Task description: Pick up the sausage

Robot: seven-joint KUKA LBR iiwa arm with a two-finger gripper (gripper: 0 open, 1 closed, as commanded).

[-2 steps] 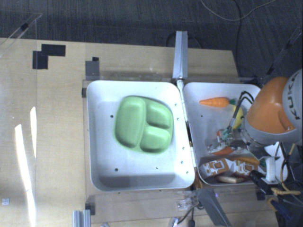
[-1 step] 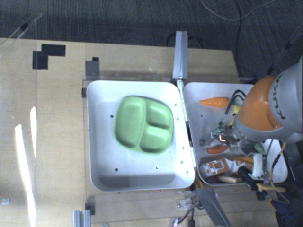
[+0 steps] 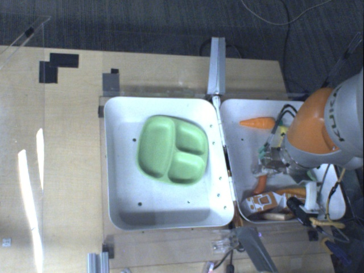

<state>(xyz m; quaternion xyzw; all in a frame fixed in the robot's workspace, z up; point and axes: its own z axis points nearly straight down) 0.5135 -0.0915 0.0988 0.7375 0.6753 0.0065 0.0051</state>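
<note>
Pale wood covers the desk [image 3: 68, 152], with dark carpet beyond its far edge and two shallow white bins side by side on it. Left bin [image 3: 119, 169] holds a green plate [image 3: 172, 150] with three compartments, lying about at the bin's middle; nothing shows in the compartments. Right bin [image 3: 242, 147] holds several small things: a carrot [image 3: 257, 123] near its far wall, lying crosswise with its tip toward the left bin, and a cluster along the near wall. In that cluster a reddish-brown piece that may be the sausage [image 3: 260, 182] stands just on the near side of the hand, its long axis running roughly from the far wall to the near wall, upper end hidden under the hand. Beside it lie a brown and white packet [image 3: 266, 201] and a darker stick-like item [image 3: 278, 215], both close to the near wall. Grey arm with its orange band [image 3: 310, 129] leans over the right bin. Its hand [image 3: 272, 162] is low over the cluster; whether it is open or closed, and whether it touches or holds anything, I cannot tell.
</note>
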